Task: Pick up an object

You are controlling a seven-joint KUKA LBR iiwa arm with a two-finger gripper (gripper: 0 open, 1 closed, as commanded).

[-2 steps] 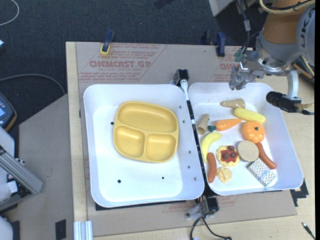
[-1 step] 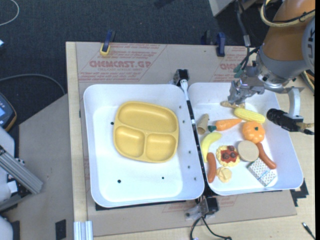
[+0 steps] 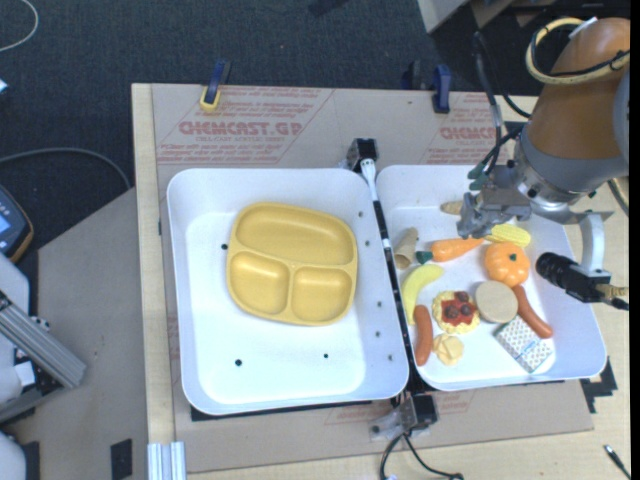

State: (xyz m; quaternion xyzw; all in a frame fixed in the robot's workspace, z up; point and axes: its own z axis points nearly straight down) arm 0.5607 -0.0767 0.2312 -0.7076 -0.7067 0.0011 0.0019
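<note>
The arm reaches in from the right, and its end effector (image 3: pixel 478 215) hangs low over the upper part of the right bin (image 3: pixel 425 183), above the carrot (image 3: pixel 460 250). Whether it is wide, narrow or holding anything cannot be told from this view. The step in hand appears to be the approach: nothing is seen lifted.

The pickable things lie crowded in the right bin: the carrot, an orange (image 3: pixel 507 264), a banana (image 3: pixel 420 282), a corn cob (image 3: pixel 511 235), a sausage (image 3: pixel 423 333) and a small checked box (image 3: pixel 524 345). The left bin (image 3: pixel 190 298) bears a yellow divided plate (image 3: pixel 292 264).

The next move likely calls for a straight descent onto one thing, with the grasp set across its narrow side. The carrot touches or nearly touches the orange, so room there is tight. The bin's top wall and the divider between the bins lie near; open floor remains along the upper left of the right bin.
</note>
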